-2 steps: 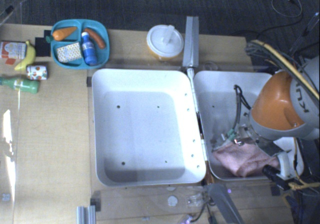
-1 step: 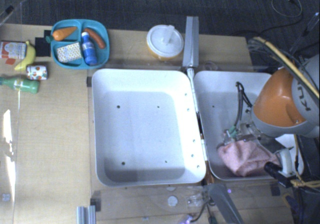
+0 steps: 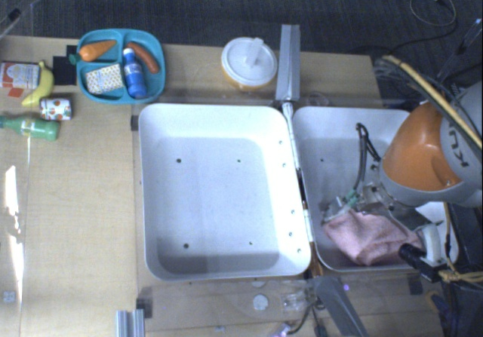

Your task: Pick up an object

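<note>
A crumpled pink cloth (image 3: 368, 237) lies in the near part of the right bin (image 3: 332, 139). My gripper (image 3: 349, 202) hangs low over the cloth's far left edge, close to or touching it. The orange band and grey wrist of the arm (image 3: 423, 151) cover the right side of this bin. I cannot make out whether any cloth is between the fingers.
The left bin (image 3: 219, 185) stands beside the right one, with a metal divider rail (image 3: 288, 64) behind them. On the bench at the far left sit a blue tray of toy food (image 3: 121, 64), a white lidded cup (image 3: 249, 62), a banana (image 3: 39, 85), a small can (image 3: 56, 108) and a green bottle (image 3: 30, 127).
</note>
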`<state>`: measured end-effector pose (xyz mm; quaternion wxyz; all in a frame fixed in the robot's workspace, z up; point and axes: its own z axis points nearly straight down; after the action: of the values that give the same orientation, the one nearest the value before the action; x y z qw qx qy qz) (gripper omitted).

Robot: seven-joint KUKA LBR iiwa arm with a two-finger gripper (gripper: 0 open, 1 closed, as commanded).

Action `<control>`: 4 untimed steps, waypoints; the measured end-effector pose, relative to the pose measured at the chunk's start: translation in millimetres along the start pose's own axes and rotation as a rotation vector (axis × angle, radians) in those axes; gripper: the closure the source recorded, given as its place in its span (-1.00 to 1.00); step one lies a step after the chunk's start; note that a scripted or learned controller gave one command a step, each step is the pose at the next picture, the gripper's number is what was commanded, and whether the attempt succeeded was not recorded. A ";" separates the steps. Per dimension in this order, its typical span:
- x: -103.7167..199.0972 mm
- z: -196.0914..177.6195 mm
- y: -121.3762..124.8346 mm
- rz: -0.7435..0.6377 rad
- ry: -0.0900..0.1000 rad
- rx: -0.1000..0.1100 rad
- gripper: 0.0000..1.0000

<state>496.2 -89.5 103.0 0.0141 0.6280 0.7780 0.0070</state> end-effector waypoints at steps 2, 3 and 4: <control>-2.1 -0.1 3.3 0.030 0.002 0.003 1.00; 3.5 -80.6 58.6 -0.233 0.015 0.023 1.00; -13.4 -125.9 140.3 0.011 0.011 0.024 1.00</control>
<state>632.2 -72.2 233.0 0.0021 0.6325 0.7746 0.0010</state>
